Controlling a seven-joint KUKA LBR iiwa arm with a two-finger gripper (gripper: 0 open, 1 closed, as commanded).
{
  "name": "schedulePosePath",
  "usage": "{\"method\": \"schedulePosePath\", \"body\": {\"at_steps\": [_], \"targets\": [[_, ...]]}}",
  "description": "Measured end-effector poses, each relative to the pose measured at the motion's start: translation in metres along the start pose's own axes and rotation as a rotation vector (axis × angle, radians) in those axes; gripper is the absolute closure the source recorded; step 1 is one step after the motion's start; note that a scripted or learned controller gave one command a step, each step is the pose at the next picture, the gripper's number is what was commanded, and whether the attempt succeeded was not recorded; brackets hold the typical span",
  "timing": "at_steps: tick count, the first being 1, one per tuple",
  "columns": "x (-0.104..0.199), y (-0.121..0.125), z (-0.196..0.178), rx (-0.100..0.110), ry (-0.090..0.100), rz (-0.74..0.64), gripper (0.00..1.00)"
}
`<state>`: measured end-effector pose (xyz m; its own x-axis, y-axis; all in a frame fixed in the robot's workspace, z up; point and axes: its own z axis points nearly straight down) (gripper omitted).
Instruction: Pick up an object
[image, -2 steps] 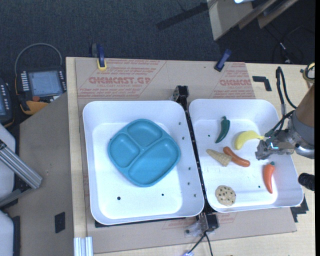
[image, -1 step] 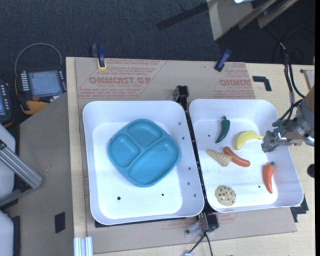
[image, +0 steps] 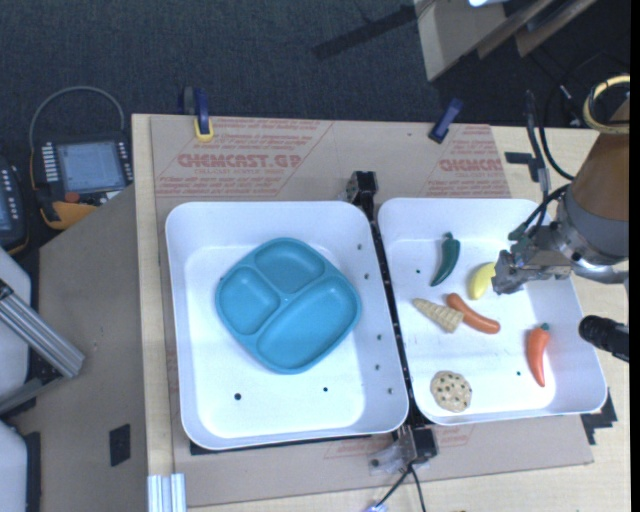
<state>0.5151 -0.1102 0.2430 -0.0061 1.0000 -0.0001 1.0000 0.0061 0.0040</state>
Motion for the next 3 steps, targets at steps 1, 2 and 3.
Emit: {"method": "schedulePosePath", "body": {"at_steps": [1,2,3], "targets": [[0.051,0.011,0.014,0.006,0.002,0.004,1.0],[0.104,0.032,0.025,0.002,0.001,0.0,1.0],[0.16,0.048,0.012,0.0,0.002,-0.001,1.0]]}}
